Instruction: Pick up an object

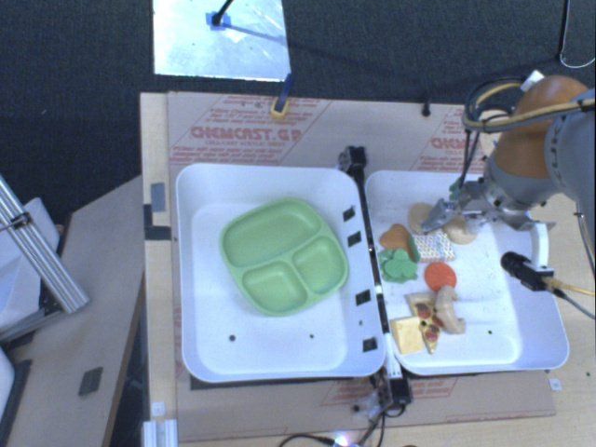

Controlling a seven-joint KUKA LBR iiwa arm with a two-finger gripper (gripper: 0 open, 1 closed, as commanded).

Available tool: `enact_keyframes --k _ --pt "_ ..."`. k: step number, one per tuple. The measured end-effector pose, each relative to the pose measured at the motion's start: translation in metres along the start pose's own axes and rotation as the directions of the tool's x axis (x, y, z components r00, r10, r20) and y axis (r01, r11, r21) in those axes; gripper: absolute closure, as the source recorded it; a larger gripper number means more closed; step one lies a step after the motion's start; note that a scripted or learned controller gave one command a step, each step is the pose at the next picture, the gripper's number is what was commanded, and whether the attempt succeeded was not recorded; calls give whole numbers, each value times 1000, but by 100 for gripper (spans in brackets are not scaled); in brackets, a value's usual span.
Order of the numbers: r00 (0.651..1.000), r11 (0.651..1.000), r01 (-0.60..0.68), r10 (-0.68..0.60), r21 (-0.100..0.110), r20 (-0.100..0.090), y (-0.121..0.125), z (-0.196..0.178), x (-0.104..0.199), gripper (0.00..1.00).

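Note:
My gripper (440, 216) hangs low over the back of the right bin (535, 343), close above the toy food. Just beneath and in front of it lie a checkered waffle piece (433, 247) and a beige round piece (463, 232). A tan-orange piece (396, 237) and a green leafy piece (399, 265) sit to its left by the divider. Nearer the front are a red tomato slice (440, 276), a tan sausage shape (451, 311), a pizza slice (426, 317) and a yellow cheese block (406, 334). Nothing shows as lifted.
The left bin (205, 343) holds a green sectioned plate (282, 254). A black clip strip (365, 250) runs along the divider between the bins. The arm (535, 147) reaches in from the right, above the right bin's back corner.

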State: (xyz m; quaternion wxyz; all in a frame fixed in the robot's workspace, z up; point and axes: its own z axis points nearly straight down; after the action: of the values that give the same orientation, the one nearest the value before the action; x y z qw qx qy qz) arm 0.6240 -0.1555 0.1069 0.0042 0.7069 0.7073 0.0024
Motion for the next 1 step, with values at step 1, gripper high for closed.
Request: enact_keyframes --k 1 --pt "1000 1000 0 0 2 -1 -1 -8 0 100"
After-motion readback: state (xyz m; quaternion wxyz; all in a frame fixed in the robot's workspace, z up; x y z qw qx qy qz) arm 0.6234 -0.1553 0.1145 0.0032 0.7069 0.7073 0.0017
